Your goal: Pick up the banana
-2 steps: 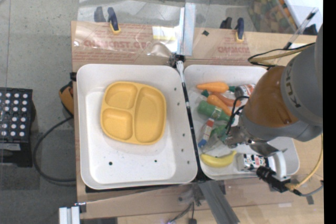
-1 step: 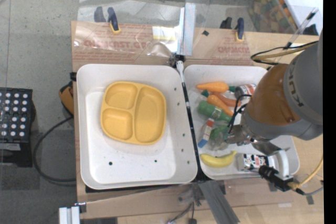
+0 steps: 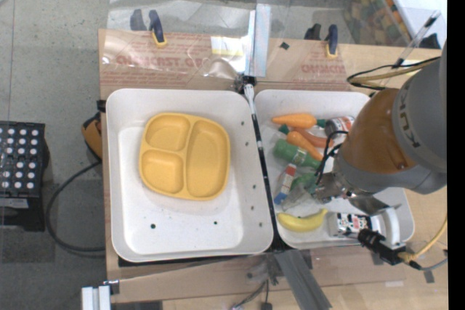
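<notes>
Nearest the lens, the grey arm (image 3: 407,134) with its orange band loomed over the right bin (image 3: 309,94), and its gripper (image 3: 324,189) reached down among the clutter there. Its tip was mostly hidden under the wrist, so whether it was open or closed could not be told; nothing was seen held in it.

Far to the left of the gripper, the left bin (image 3: 120,178) carried a yellow divided plate (image 3: 185,156). Closer in, on the right bin's floor, two carrots (image 3: 294,120) lay up and to the left of the gripper, with a green bottle (image 3: 293,152) just below them. What looked like a small tube (image 3: 288,179) lay just to the gripper's left.

The banana (image 3: 301,221) lay flat along the near wall of the right bin, just below the gripper and slightly to its left, apart from it. A white packet (image 3: 352,223) lay beside the banana's right end, below the gripper and to its right.
</notes>
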Motion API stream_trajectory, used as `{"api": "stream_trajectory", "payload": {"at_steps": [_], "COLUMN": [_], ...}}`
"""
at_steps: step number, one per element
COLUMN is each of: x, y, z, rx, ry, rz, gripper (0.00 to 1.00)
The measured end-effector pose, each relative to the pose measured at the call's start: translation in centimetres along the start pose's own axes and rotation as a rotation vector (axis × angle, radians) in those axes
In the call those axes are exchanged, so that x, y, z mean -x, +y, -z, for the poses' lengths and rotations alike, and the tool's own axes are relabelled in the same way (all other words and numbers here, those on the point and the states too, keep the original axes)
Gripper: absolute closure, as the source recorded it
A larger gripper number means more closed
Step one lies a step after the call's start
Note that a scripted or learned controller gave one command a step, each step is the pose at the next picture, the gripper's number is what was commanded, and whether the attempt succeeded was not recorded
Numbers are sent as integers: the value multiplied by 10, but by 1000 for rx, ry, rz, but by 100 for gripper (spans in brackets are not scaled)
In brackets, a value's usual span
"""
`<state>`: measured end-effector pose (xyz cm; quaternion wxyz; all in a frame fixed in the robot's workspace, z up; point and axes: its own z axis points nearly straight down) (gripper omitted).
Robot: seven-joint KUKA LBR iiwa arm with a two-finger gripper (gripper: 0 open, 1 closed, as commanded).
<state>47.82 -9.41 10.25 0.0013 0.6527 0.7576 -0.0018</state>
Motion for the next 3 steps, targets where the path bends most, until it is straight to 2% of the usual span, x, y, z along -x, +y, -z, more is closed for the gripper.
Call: {"api": "stream_trajectory", "payload": {"at_steps": [1, 2, 3], "x": [42, -4, -2], "y": [-7, 1, 0], "z": [-2, -9, 0], "rx": [-5, -1, -3], "ry": [3, 1, -1], "rz": [-269, -293, -297], "gripper": [0, 0, 100]}}
